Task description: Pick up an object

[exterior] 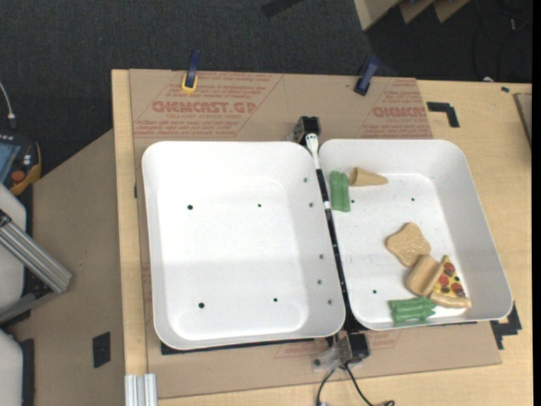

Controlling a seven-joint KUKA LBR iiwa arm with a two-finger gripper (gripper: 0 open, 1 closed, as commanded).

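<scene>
Green strip (339,191) in right bin (473,194), against left wall, long axis running near-to-far. Pizza slice (449,284) tip pointing far. Fingers' state: cannot tell.

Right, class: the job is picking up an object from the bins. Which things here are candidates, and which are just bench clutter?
Candidates, all in the right bin:
green strip
tan wedge
bread slice
bread roll
pizza slice
green piece

Clutter:
left bin
blue clamps
cardboard sheet
cable
</scene>
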